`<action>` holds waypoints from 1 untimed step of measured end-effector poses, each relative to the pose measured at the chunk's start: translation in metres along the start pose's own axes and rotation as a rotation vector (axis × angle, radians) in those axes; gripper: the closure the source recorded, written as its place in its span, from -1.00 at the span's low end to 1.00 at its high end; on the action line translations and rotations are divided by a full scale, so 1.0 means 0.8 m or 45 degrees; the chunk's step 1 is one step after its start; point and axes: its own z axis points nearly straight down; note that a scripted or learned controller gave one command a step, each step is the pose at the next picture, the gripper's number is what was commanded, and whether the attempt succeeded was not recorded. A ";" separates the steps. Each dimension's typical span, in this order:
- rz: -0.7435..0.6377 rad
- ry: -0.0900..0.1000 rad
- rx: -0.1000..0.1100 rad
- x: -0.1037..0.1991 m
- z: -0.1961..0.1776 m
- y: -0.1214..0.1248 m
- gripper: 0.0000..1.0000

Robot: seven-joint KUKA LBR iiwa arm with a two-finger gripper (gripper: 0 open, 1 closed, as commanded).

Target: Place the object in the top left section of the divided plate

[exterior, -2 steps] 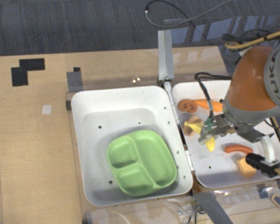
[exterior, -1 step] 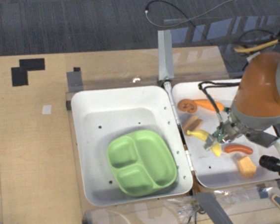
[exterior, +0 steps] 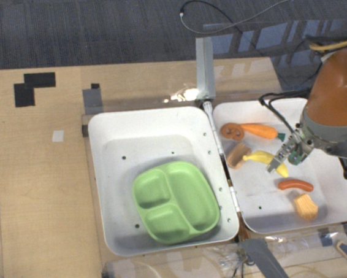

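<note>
Wooden table (exterior: 38,199) carries two shallow white bins side by side. Left bin (exterior: 112,172) holds a light green divided plastic plate (exterior: 176,201), its top left section bare. Right bin (exterior: 334,201) holds toy foods; there the end effector (exterior: 281,158) sits over a yellow toy banana (exterior: 260,156), touching it. How far it is open, or whether it grips, cannot be told.

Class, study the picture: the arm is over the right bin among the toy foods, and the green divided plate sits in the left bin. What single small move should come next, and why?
Probably lower the gripper a little onto the yellow banana and close on it. The gripper sits at the banana's right end, nothing is visibly held, and the green divided plate in the left bin has nothing in its top left section.
</note>
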 end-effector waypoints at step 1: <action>-0.069 0.002 -0.001 0.103 -0.020 0.027 1.00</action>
